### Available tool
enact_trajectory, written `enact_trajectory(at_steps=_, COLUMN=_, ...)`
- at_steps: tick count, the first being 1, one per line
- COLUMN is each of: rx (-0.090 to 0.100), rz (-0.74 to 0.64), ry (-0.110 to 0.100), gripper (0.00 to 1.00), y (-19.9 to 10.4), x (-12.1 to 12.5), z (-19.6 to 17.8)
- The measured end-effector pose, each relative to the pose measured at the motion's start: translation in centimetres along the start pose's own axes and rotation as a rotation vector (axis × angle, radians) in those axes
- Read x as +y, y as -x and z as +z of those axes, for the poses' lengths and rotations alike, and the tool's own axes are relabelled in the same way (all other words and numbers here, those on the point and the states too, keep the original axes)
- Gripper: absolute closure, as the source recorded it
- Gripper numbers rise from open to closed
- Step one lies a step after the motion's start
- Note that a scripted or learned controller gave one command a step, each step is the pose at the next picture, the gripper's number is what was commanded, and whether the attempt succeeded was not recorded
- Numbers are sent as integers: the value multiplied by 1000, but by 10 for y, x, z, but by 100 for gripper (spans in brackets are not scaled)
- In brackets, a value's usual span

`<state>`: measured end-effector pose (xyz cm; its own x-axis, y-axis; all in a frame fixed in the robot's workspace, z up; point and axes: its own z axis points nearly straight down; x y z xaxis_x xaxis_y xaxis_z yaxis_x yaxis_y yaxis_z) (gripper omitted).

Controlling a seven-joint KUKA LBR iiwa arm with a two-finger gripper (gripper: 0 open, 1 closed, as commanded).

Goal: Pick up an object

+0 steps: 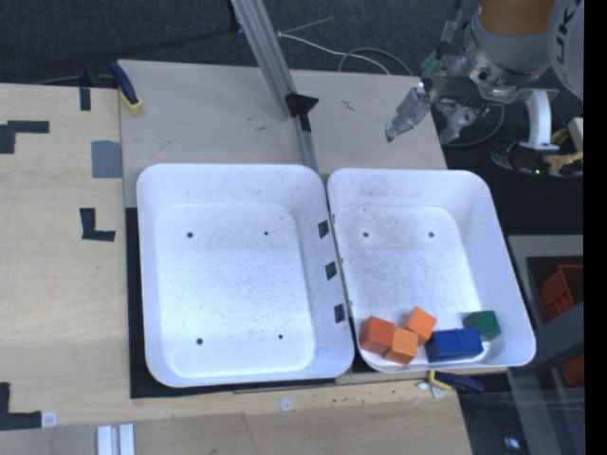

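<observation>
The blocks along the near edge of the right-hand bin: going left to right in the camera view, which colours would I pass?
Orange block → blue block → green block. Two more orange blocks sit bunched between the first and the blue one.

Blocks (427, 335) clustered in right bin (474, 207) near front edge.

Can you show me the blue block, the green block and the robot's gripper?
blue block (453, 345): camera view, on its top face.
green block (483, 323): camera view, on its top.
gripper (398, 127): camera view, at its fingertips.
</observation>
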<state>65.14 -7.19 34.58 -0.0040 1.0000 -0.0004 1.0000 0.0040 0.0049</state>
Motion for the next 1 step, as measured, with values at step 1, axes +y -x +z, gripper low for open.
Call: enact_trajectory(at_steps=1, rx=-1, rz=1, ry=1, gripper=0, y=-7, x=26, z=-55)
